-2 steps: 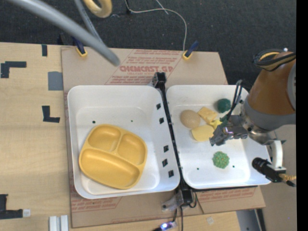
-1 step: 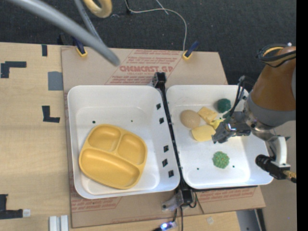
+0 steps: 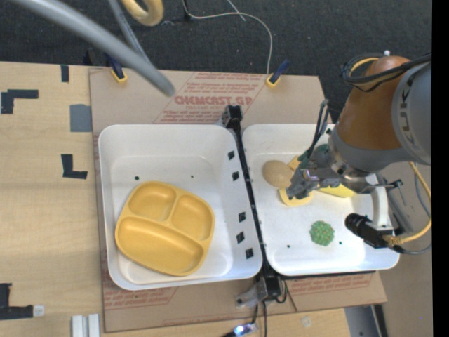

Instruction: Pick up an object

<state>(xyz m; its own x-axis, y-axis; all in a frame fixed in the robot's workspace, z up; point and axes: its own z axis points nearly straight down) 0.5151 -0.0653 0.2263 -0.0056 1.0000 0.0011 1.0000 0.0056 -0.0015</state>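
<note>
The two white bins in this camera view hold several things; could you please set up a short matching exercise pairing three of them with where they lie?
Things:
1. yellow divided plate
2. green broccoli-like piece
3. tan rounded object

Places:
A. right bin, near the front edge
B. right bin, close to the divider, beside the gripper
C. left bin

Pairs: 1-C, 2-A, 3-B

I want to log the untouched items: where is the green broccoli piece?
The green broccoli piece lies in the right bin, toward its near edge, below the gripper.
</note>
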